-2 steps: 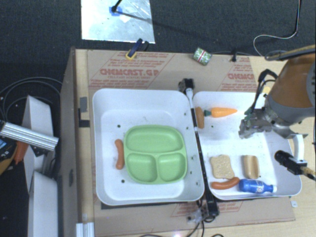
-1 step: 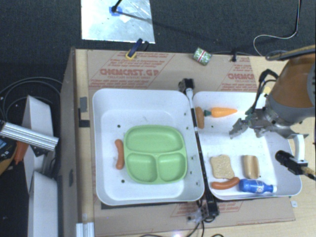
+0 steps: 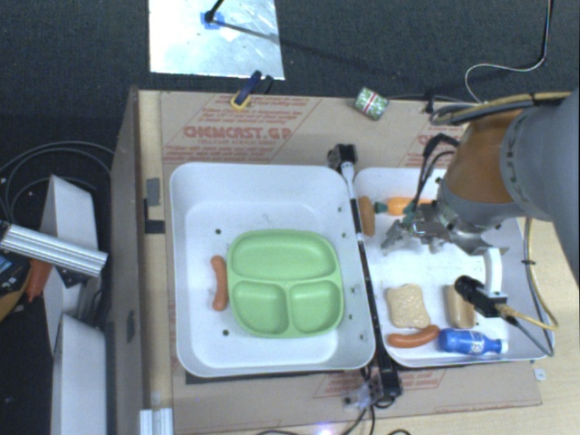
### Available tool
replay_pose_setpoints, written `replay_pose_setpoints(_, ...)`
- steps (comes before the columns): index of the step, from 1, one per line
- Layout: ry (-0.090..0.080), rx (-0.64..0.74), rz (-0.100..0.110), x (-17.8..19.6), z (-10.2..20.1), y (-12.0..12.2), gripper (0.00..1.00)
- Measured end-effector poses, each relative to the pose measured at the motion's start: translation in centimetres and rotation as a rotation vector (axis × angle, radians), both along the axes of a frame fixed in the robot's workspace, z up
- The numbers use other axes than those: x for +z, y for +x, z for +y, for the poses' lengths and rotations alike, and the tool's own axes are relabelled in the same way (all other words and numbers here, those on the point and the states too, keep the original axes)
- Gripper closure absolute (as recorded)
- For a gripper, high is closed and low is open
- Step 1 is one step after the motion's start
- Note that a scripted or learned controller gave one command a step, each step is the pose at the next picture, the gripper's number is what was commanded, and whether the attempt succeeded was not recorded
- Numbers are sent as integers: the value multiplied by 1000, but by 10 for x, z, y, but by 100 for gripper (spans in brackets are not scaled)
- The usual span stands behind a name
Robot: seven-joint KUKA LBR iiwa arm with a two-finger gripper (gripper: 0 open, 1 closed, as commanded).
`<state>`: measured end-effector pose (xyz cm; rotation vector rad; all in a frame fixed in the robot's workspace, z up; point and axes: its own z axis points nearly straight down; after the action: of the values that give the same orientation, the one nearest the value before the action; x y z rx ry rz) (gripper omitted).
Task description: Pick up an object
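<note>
Blue bottle (image 3: 469,342): lay at the right bin's (image 3: 517,356) near edge, just beside a sausage (image 3: 412,338).
Bread slice (image 3: 408,305): sat behind them.
Gripper (image 3: 405,233): hovered above the bin floor, fingers spread, holding nothing.
Carrot (image 3: 397,206): lay behind the gripper.

Red print reading "CHEMCAST GP" stands on the brown board (image 3: 272,125) above the left bin, upper middle of the frame; smaller lines are illegible.
</note>
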<state>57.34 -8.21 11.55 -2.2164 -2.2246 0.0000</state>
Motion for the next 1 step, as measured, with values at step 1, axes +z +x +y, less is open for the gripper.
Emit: replay_pose_setpoints(1,-2,0,3,-32,-29,83,0)
